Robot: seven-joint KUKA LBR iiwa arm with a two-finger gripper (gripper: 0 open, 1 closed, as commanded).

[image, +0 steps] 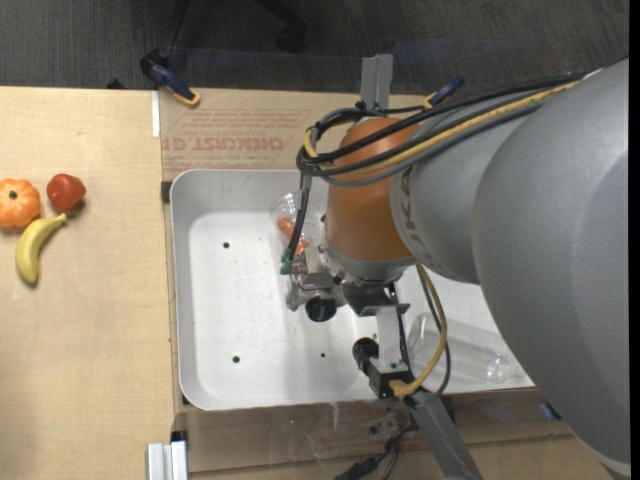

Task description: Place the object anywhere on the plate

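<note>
The arm (480,218) hangs low over the bin (230,298) mid-frame. I cannot tell the end effector's (318,298) state. Something red-orange (287,226) peeks beside it — no plate seen, so placing looks undone.

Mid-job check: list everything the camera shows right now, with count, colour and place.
Bin: one, white, centre of the bench.
Orange: one, orange, left on the wooden table.
Apple: one, red, right beside the orange.
Banana: one, yellow, just below them.
Cardboard sheet: one, brown, red print, behind the bin.
Clamp: one, black and orange, at the cardboard's far left corner.
Orange-red item: one, partly hidden by the arm, in the bin.
Arm: one, grey with orange band, over the bin from the right.
</note>
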